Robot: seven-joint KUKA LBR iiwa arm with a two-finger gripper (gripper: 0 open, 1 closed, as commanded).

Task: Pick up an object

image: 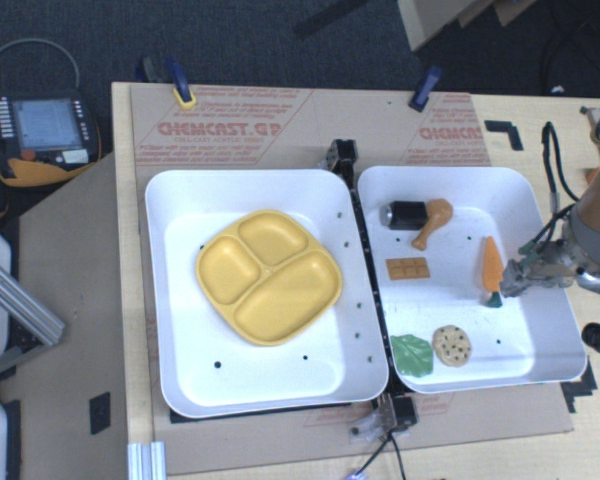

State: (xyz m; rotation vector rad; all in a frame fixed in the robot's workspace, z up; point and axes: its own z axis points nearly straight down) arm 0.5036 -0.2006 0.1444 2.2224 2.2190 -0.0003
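So the gripper (pixel 512 286) sits low at the right bin's (pixel 520 363) right side, tips right by the carrot's (pixel 491 262) lower end; can't tell if it's gripping or how far it's spread. That bin has six things: carrot, black can (pixel 406 214), drumstick (pixel 432 221), cracker (pixel 407 268), cookie (pixel 451 345), green leaf (pixel 412 354), with bare floor mid-bin. The left bin (pixel 180 358) has one yellow divided plate (pixel 269 276), with room all round.

I am watched by a single fixed camera above the bench (pixel 280 118), looking down at a slant, far enough to take in both white bins (pixel 170 268); my arm (pixel 595 233) enters from its right
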